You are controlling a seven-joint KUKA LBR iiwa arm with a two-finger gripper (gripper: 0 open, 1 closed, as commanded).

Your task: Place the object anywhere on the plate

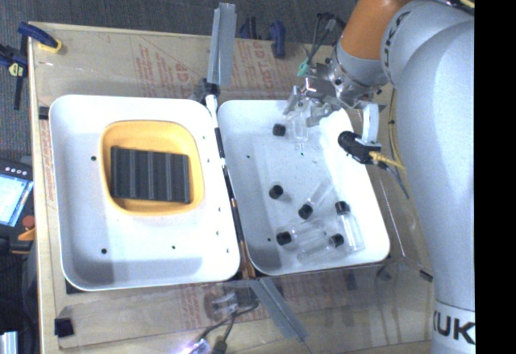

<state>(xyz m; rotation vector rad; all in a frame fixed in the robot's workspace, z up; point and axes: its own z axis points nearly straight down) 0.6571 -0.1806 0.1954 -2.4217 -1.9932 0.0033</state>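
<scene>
Several small clear vials with black caps lie in the right bin (258, 159): one cap (276, 192) near the middle, a vial (314, 201) beside it, and others (348, 225) (300, 239) toward the front. Another black cap (279, 130) sits near the bin's back, just left of my gripper (301, 117). The gripper hangs low over the back of the right bin. A clear shape (301, 133) shows right under it; I cannot tell whether it is held. The yellow plate (150, 130) lies in the left bin, with a dark ridged insert (151, 173) on it.
The left bin (72, 207) stands beside the right one, with a narrow dark gap between them. A grey bar (220, 42) rises behind that gap. Blue clamps (39, 35) grip the board's far left edge. My arm fills the right side.
</scene>
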